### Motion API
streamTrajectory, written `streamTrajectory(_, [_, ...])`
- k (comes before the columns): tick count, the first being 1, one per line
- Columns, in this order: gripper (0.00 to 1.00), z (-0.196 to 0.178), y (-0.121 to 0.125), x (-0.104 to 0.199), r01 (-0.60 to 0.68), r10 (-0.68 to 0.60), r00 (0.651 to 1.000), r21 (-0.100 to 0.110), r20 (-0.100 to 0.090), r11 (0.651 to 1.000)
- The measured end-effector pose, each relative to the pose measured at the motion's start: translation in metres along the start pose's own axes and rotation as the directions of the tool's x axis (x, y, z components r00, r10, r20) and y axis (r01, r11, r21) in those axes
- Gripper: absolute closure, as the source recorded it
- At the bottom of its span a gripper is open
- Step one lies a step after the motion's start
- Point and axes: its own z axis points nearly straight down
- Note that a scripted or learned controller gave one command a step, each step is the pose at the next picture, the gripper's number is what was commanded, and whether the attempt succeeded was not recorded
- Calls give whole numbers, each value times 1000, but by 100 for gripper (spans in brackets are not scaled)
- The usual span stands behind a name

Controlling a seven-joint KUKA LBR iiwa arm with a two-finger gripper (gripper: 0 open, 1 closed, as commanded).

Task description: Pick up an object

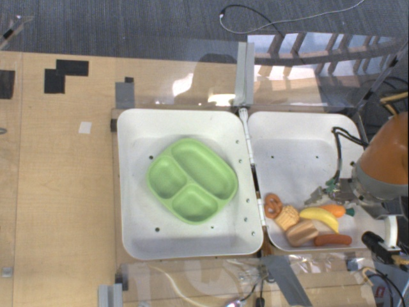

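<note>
camera view | gripper [332,194] low in right bin [300,139], above banana [321,217]; grip state: cannot tell | toy food heaped at bin's near edge: pretzel [273,204], hotdog [332,240] | progress: nothing lifted, pick not yet done | green plate [192,181] in left bin [137,171]

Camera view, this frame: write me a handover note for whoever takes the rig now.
Claw: low in the right bin, just above the toy food; whether it is open or shut can't be told.
Things: pretzel, corn, banana, carrot, bread roll and sausage clustered at the right bin's near edge. Green divided plate in the left bin.
Done: nothing visibly lifted.
Left: grasp and lift one item.
</note>
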Motion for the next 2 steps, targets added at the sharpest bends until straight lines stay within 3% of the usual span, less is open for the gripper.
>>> streamTrajectory(1, [0,1,1,-27,-101,101,995,1,-4,995])
streamTrajectory(2, [0,0,41,65,413,-413,911,-5,1,911])
